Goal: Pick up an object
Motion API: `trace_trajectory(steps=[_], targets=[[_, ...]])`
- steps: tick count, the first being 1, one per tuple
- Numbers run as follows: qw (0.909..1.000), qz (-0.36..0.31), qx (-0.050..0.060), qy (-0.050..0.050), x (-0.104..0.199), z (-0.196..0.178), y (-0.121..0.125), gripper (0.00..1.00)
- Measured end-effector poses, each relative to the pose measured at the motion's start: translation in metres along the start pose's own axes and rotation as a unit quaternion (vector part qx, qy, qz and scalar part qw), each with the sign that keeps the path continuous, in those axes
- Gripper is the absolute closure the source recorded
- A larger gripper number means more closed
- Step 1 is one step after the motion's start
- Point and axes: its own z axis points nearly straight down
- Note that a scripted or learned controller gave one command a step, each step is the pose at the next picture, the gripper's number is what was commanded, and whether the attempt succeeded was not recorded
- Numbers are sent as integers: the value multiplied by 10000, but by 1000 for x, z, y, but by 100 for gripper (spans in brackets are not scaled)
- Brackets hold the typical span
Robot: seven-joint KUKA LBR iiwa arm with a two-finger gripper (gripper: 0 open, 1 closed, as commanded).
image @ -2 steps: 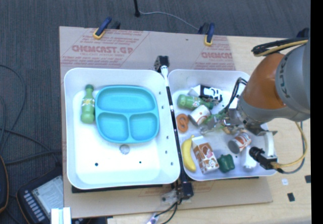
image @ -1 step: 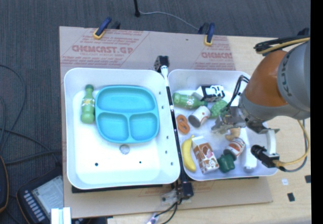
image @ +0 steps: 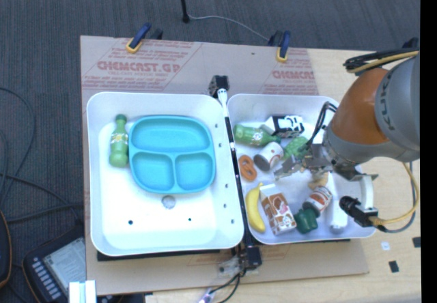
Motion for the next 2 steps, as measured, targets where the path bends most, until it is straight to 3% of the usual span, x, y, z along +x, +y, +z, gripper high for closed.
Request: trace_trajectory(steps=[1, 2], targets=[[10000, 1, -31, -13, 30, 9, -49, 0], [10000, 3, -27, -5, 30, -1, -48, 100]])
